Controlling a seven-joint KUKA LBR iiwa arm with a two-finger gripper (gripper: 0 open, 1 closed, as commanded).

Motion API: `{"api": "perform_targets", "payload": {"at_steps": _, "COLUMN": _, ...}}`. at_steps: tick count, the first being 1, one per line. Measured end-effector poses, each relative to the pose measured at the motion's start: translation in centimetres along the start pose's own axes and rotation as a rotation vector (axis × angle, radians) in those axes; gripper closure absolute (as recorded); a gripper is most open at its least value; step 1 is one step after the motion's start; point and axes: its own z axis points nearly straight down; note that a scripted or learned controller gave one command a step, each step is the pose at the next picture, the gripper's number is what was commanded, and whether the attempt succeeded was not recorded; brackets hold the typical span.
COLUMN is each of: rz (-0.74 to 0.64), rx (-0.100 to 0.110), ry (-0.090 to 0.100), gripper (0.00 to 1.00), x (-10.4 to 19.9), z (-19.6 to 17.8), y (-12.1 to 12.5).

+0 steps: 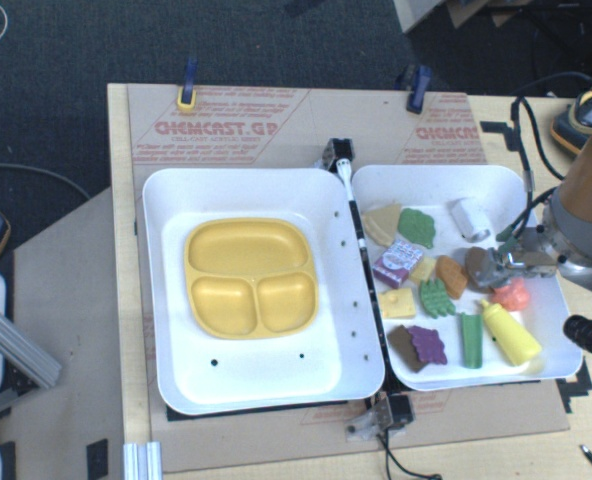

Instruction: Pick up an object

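The right white bin (431,181) holds a heap of toy food. My gripper (486,266) reaches in from the right and sits low over the bin's right-middle. It is just above a pink-red piece (515,295) and beside an orange-brown piece (452,277). Near it lie a yellow bottle shape (512,334), a green stick (471,339), a green leafy piece (436,298) and a white cylinder (468,218). Nothing is visibly lifted by the gripper.
The left bin (166,268) carries a yellow divided plate (249,276). Further toys in the right bin are a purple box (399,258), a green broccoli-like piece (416,226), a tan piece (380,223), a yellow square (397,304), a brown piece (403,342) and a purple piece (429,346). Cables run along the right side.
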Motion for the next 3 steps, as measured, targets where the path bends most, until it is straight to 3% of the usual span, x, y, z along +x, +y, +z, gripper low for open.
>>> {"api": "perform_targets", "payload": {"at_steps": 1, "rz": -0.001, "rx": 0.002, "ry": 0.001, "gripper": 1.00, "x": 0.0, "z": -2.0, "y": 0.1}}
{"api": "perform_targets", "payload": {"at_steps": 3, "rz": -0.006, "rx": 0.003, "ry": 0.004, "gripper": 1.00, "x": 8.0, "z": -0.3, "y": 8.1}}
